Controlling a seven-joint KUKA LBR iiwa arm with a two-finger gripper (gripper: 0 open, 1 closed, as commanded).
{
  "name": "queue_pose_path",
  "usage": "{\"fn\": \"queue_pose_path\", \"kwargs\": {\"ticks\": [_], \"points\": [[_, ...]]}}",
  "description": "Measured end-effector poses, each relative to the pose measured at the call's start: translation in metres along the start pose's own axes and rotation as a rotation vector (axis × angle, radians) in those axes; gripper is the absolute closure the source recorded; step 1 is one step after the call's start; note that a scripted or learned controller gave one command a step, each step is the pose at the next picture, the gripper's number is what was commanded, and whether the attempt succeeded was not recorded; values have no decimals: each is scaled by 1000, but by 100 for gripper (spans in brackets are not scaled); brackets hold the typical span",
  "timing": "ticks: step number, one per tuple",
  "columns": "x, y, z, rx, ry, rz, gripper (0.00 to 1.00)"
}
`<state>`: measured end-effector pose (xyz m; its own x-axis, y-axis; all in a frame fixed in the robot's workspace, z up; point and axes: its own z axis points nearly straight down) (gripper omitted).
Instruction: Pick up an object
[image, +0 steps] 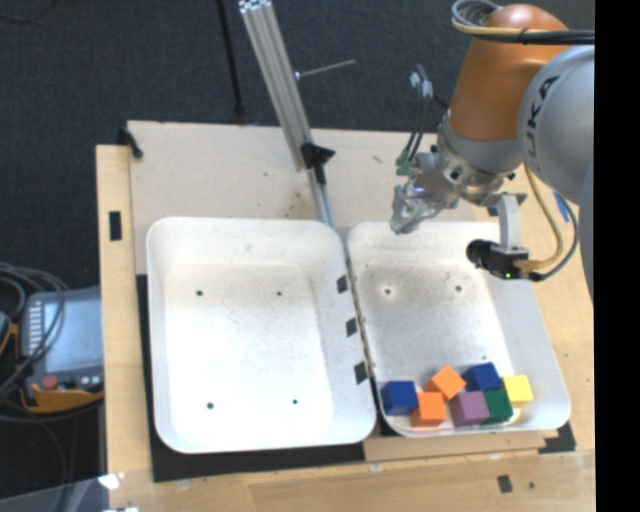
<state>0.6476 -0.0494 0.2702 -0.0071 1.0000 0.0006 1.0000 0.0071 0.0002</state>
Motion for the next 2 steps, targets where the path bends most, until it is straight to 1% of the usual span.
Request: {"fn": "queue_pose_path", "kwargs": {"ticks": [1, 2], "points": [[41, -8, 11, 1, -1, 1, 100], [88, -24, 30, 2, 0, 1, 100]]}}
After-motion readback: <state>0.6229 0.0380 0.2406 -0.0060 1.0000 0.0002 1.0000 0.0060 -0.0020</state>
